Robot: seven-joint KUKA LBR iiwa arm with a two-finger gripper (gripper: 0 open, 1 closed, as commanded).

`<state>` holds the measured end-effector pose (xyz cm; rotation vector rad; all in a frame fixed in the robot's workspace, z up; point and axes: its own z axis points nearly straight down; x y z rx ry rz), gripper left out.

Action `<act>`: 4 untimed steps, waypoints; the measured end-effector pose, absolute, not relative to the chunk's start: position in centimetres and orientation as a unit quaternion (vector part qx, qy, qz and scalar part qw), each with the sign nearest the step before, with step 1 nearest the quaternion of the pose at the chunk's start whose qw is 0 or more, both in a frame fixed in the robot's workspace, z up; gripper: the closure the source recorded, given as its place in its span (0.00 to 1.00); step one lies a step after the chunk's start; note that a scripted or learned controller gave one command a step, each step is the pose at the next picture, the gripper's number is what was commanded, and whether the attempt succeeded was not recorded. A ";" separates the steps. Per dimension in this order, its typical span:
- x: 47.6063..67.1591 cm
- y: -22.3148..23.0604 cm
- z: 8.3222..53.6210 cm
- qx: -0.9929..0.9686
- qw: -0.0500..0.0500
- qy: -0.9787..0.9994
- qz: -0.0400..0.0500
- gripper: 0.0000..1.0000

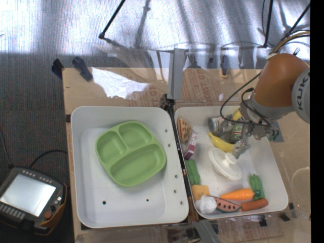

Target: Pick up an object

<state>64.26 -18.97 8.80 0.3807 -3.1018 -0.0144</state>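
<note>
The right bin (271, 158) holds several toy foods. A white round lid-like piece (225, 165) lies in its middle, with a yellow banana (221, 142) and a tin can (223, 124) behind it. My gripper (240, 149) hangs low over the bin, just right of the banana and at the back right edge of the white piece. Nothing shows in its grasp. Along the bin's front lie a carrot (238, 194), a sausage (254, 204), a watermelon slice (226, 204) and a white garlic bulb (206, 204).
A pizza slice (184, 129), a small purple box (192, 145), a green cucumber (193, 171) and an orange block (200, 191) line the right bin's left wall. A green pepper (256, 185) lies front right. The left bin (86, 135) holds a green divided plate (130, 152).
</note>
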 end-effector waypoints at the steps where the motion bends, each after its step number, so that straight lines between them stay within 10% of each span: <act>1: 64.2 -17.6 8.9 0.163 0.004 -0.987 0.000 0.00; 4: 64.5 -17.8 9.1 0.211 0.000 -0.978 0.001 0.00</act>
